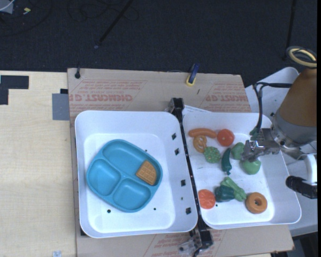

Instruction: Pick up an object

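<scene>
so the gripper (251, 150) is hanging low in the right bin (281, 218), and honestly I can't tell how the jaws are sitting; it's hovering right over a round green toy fruit (251, 166), which is lying just beside the green toy veg (237, 151); I'm guessing it's light hollow plastic, stiff and a bit slick, so pinching across its widest part is looking safest; the toy tomato (226, 137) and toy donut (256, 202) are sitting further out from it.

You see a pale wooden table (27, 159) under a cardboard sheet (150, 92), dark carpet (150, 25) behind it, and black cables (37, 7) trailing across.
</scene>
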You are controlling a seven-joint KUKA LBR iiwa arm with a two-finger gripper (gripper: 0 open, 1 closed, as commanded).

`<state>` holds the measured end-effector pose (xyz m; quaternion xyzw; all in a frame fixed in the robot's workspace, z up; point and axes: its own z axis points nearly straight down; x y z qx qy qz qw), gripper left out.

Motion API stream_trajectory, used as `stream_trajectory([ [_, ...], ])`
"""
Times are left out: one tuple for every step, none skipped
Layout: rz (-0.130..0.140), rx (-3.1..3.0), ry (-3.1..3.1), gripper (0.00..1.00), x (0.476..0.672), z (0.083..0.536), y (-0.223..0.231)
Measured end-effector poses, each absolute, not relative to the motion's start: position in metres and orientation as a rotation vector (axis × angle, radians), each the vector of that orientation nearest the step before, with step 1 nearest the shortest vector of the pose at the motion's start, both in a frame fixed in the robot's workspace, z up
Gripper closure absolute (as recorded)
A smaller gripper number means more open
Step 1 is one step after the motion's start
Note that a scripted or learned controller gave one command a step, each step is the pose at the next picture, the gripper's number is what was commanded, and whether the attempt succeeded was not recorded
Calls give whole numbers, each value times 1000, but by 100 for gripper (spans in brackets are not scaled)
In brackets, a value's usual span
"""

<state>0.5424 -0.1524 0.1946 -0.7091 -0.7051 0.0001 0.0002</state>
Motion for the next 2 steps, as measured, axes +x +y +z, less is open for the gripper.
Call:
stream_trajectory([
  [-1,-2221,-2223,100,543,229,-153],
  [0,-2213,-2224,100,540,239,-100],
])
